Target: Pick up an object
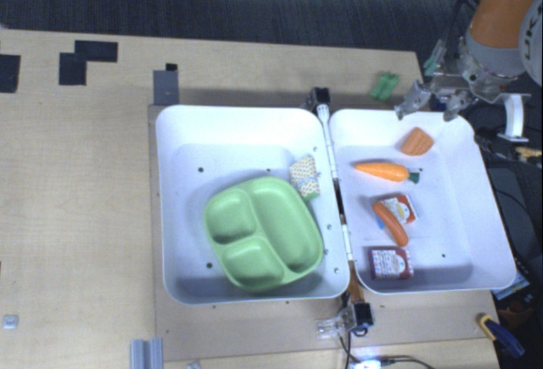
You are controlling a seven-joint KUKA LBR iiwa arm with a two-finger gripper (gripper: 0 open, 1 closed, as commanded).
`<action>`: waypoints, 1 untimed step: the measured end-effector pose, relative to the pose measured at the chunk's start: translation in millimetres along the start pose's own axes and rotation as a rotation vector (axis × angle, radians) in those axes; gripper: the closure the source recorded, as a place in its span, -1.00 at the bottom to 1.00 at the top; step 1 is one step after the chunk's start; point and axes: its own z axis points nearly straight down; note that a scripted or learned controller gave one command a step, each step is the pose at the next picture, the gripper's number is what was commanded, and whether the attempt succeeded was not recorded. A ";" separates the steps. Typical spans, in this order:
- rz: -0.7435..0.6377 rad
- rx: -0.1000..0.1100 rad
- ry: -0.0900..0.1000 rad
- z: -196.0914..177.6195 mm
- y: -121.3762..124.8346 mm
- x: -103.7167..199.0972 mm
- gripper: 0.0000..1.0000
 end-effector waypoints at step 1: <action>-0.001 -0.001 0.001 131.1 0.3 43.3 -1.00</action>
